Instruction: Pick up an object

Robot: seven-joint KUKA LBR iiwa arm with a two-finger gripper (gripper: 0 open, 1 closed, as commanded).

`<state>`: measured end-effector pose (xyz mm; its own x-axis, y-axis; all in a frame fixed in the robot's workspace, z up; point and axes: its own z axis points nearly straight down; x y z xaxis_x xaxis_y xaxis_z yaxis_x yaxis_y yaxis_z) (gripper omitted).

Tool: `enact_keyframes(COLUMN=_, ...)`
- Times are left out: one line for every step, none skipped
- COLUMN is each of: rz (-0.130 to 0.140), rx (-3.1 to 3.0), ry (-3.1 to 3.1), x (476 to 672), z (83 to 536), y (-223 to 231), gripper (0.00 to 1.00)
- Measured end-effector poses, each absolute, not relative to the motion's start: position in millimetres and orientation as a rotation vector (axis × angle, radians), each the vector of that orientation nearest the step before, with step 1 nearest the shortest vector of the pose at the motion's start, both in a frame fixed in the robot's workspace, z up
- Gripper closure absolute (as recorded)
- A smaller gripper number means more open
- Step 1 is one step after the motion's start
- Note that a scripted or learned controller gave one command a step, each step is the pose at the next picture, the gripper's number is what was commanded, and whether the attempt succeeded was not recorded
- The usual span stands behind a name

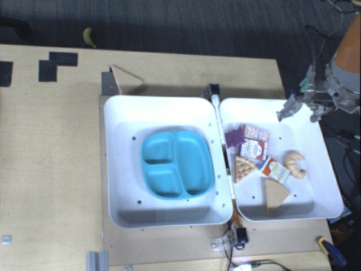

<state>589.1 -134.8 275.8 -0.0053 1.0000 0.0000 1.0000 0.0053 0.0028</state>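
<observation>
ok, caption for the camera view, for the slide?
Gripper hovering at the right bin's far edge above mixed toy food; blue divided tray in the left bin.

- One fixed camera looks down at a slant from above the pale wooden bench [51,168].
- Both shallow white plastic bins [121,208] sit centre-right in frame, moderately near.
- Dark carpet floor [169,10] crosses the top.

The KUKA arm [348,49] reaches in from the right edge of the camera view, its orange band showing at the upper right above a grey wrist [340,86]. Below the wrist the gripper [302,110] hangs with its 2 fingers spread apart, 1 finger [286,109] angled toward the left and the other sitting nearer the wrist. Nothing lies between the fingers.
</observation>
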Motion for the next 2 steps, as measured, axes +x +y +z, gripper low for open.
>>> enact_keyframes(rz=0.0, rx=2.22, ry=2.224, x=518.9, z=134, y=-148, gripper=0.0)
enact_keyframes(rz=0.014, rx=2.204, ry=2.207, x=492.8, z=90, y=-110, gripper=0.0)
